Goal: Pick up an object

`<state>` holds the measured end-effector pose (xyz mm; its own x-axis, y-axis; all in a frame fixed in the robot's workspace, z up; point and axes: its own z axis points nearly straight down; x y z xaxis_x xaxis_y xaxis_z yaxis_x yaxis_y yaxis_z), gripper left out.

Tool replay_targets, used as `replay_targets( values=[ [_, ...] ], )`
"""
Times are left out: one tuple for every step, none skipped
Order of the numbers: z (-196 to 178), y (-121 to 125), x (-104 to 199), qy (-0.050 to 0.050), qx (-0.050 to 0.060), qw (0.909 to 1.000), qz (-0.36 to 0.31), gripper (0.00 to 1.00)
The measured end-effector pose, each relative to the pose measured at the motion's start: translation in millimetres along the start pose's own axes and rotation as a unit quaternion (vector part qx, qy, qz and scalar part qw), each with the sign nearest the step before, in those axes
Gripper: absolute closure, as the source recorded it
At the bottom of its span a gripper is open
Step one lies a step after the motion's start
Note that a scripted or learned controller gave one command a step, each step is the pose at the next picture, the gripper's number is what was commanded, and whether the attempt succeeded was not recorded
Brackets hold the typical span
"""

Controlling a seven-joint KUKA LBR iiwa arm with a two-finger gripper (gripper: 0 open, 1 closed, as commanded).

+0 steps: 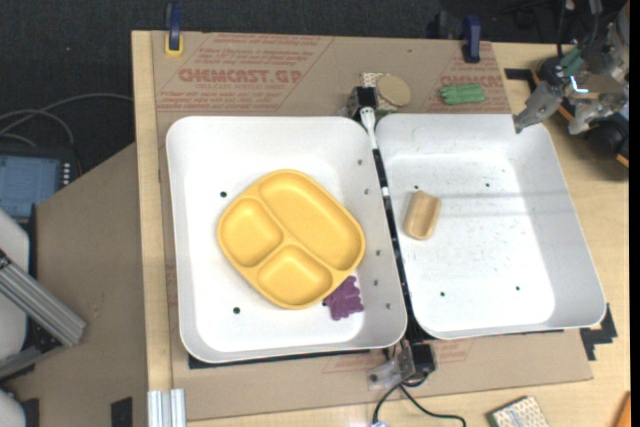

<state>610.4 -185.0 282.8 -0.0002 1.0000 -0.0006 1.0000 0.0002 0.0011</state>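
The gripper (535, 107) hangs off the right bin's (520, 300) far right corner; whether its claw is apart or together I cannot tell. One tan block (421, 214) lies by that bin's left edge, the rest open. The left bin (195, 215) carries one yellow divided plate (290, 237) and one purple toy (344, 299) touching its near edge.

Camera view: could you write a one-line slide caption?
Yellow plate and purple toy in left bin; tan block in right bin.

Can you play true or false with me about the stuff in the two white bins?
1. The yellow plastic divided plate lies in the left white bin. True.
2. The small purple toy sits in the right white bin. False: it is in the left bin, by the plate's near edge.
3. The tan wooden cylinder lies in the right bin. True.
4. The plate has two compartments. False: three.
5. The end effector holds the cylinder. False: it is at the bin's far right corner.
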Motion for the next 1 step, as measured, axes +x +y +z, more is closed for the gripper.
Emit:
replay_targets(
  values=[
    [150.9, 46.5, -28.4, 0.0, 0.003, 1.0, 0.0, 0.0]
  ],
)
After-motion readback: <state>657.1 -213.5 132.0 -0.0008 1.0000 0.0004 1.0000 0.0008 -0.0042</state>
